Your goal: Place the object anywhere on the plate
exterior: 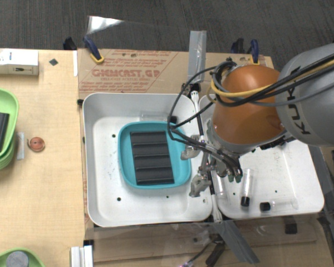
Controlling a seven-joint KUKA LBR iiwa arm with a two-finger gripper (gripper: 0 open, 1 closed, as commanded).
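my pincer hangs over the seam between the two bins, and i cannot tell what state it is in or whether it carries anything. the blue plate lies just to my left in the left bin, a black ridged slab on it. two small markers lie just to my right in the right bin; which is the object, i cannot tell. the risk, i judge: dropping short, onto the bin wall instead of the plate, because i sit on the divide.

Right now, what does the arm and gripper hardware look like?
Grey KUKA arm with dark lettering on its casing and a glossy orange band above the wrist. Black and yellow cables loop over the orange section. The small metallic two-finger gripper sits below it.
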